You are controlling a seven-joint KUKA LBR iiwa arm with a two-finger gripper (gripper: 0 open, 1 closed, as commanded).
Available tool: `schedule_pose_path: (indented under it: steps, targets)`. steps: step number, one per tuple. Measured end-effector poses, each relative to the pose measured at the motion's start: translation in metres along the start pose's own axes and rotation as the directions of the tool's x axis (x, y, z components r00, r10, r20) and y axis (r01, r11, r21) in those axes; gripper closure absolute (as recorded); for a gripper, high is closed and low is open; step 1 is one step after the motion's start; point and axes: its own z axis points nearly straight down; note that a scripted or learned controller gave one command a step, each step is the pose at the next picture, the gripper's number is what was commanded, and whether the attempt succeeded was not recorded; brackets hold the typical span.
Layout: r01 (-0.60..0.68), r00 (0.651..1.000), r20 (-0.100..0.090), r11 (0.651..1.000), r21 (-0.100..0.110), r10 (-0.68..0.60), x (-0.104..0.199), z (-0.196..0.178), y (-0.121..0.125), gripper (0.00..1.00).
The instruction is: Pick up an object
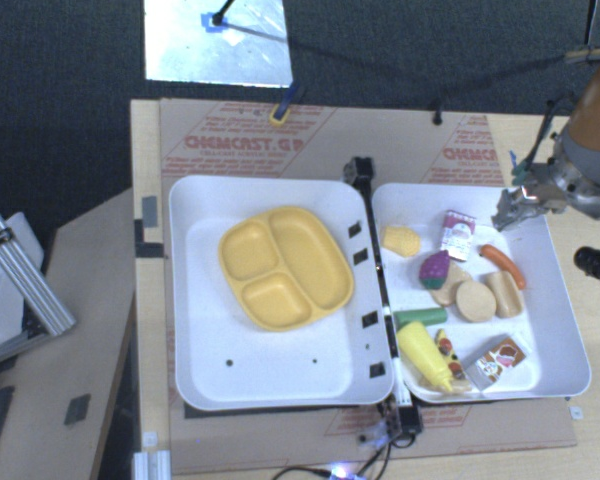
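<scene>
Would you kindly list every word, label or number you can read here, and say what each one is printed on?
"CHEMCAST GP": red print on the brown protective sheet under the bins, upper left.
The same red print, upper right: too blurred to read fully.
Small carton: label too small to read.
Small packet: print unreadable.

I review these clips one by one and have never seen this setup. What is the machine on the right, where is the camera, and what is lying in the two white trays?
One camera looks down at a slant on a bench. The robot arm reaches in from the right; its gripper hovers at the right bin's upper rim, with nothing seen held. The left bin holds a yellow divided plate. The right bin holds toy food: corn, a small carton, a purple piece, a sausage and a yellow bottle.
</scene>
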Motion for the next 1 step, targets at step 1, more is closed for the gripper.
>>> schedule_pose_path:
  steps: [1]
  targets:
    - [0.003,1.000,-0.002,1.000,0.003,-0.003,0.0522,-0.0036,0.0081,1.00]
